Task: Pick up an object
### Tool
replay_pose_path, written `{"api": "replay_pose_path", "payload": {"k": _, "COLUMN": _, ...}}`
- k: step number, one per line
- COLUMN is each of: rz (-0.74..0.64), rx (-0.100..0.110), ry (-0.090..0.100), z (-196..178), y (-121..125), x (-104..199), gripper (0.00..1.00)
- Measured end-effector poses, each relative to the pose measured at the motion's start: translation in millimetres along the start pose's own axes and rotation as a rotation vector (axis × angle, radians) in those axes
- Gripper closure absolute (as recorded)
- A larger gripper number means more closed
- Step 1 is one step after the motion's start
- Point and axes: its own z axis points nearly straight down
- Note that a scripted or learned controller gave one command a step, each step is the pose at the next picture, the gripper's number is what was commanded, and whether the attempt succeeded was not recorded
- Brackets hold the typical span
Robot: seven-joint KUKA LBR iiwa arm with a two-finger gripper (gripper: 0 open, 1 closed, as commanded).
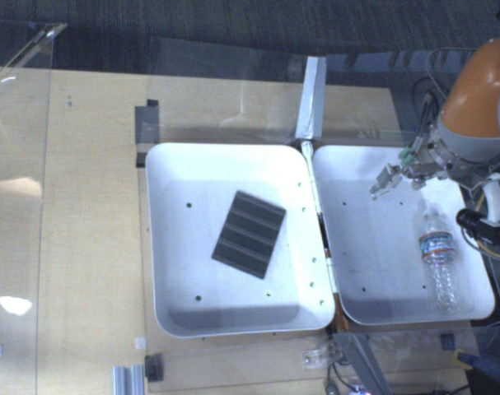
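Observation:
A dark grey ribbed rectangular block (250, 234) lies tilted in the middle of the left bin (175, 303). A clear plastic water bottle (438, 263) with a blue label lies on its side at the right of the right bin (348, 303). My gripper (385, 182) hangs over the back part of the right bin, up and to the left of the bottle and apart from it. Its fingers (376, 189) point left, are open, and hold nothing.
The grey arm with its orange band (478, 97) comes in from the upper right over the right bin's back corner. A metal divider post (310, 97) stands behind the seam between the bins. Cables (480, 225) hang by the right bin's right edge.

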Motion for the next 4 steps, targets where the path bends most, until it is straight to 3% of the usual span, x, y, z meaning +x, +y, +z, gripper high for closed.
{"api": "replay_pose_path", "payload": {"k": 1, "rz": -0.042, "rx": 0.002, "ry": 0.0, "z": 50, "y": -31, "x": -59, "gripper": 0.0}}
{"api": "replay_pose_path", "payload": {"k": 2, "rz": -0.135, "rx": -0.004, "ry": -0.002, "z": 93, "y": -67, "x": -54, "gripper": 0.0}}
{"api": "replay_pose_path", "payload": {"k": 3, "rz": -0.143, "rx": -0.005, "ry": -0.004, "z": 92, "y": -123, "x": -45, "gripper": 0.0}}
{"api": "replay_pose_path", "payload": {"k": 4, "rz": -0.142, "rx": -0.013, "ry": -0.006, "z": 80, "y": -119, "x": -45, "gripper": 1.0}}
